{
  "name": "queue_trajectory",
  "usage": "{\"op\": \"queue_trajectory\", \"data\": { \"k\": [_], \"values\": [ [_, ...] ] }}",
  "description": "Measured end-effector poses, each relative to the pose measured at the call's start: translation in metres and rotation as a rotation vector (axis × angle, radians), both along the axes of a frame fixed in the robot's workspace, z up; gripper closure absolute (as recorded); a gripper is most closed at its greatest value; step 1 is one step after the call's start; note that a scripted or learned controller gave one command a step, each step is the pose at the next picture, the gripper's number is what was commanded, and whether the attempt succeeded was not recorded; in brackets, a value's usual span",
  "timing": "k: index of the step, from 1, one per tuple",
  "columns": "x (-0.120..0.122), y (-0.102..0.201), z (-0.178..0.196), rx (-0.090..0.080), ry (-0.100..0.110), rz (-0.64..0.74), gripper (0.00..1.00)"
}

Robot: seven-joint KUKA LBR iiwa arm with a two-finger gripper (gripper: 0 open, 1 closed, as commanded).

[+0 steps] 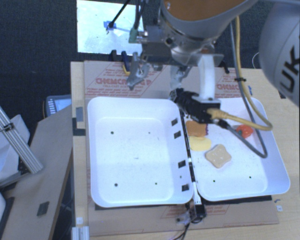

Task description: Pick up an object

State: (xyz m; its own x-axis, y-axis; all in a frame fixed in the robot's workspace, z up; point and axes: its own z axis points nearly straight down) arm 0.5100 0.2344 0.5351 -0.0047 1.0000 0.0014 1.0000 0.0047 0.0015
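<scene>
Rail of ribbed aluminium (pixel 21 147) leans at the far left, off the bench, and just past it a small blue-lit screen (pixel 57 104) peeks out beside the bench edge. On to the bench: a cardboard sheet (pixel 112 79) lies under both bins, with red print along its back strip reading "CHEMCR", the rest cut off behind the gripper. More red letters sit on the strip further right, too broken up to read. Left bin (pixel 136 154) next, white and shallow, a few small dark dots on its floor. Along the seam where the two bins meet runs a row of black clips (pixel 180 164). Up by the back rims, near that seam, hangs the gripper (pixel 156 79), seen against the cardboard rather than over either bin floor; its fingers (pixel 135 75) stand wide apart with nothing between them. Orange band (pixel 201 9) at the top edge, and the grey arm (pixel 281 42) comes in from the right carrying big dark letters, "UK" readable. Now the right bin (pixel 276 178), and that's where the pickings are: an orange-brown slice (pixel 196 128) near the seam, touching a pale yellow slice (pixel 200 144) just in front of it; a tan toast-like square (pixel 218 156) just beside the yellow one; a red piece (pixel 244 130) further right, apart from the rest, partly hidden
</scene>
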Motion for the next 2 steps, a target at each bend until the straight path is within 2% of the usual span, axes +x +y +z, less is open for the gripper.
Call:
{"op": "queue_trajectory", "data": {
  "k": [2],
  "values": [
    [0.0000,0.0000,0.0000,0.000,0.000,0.000,0.00]
  ]
}}
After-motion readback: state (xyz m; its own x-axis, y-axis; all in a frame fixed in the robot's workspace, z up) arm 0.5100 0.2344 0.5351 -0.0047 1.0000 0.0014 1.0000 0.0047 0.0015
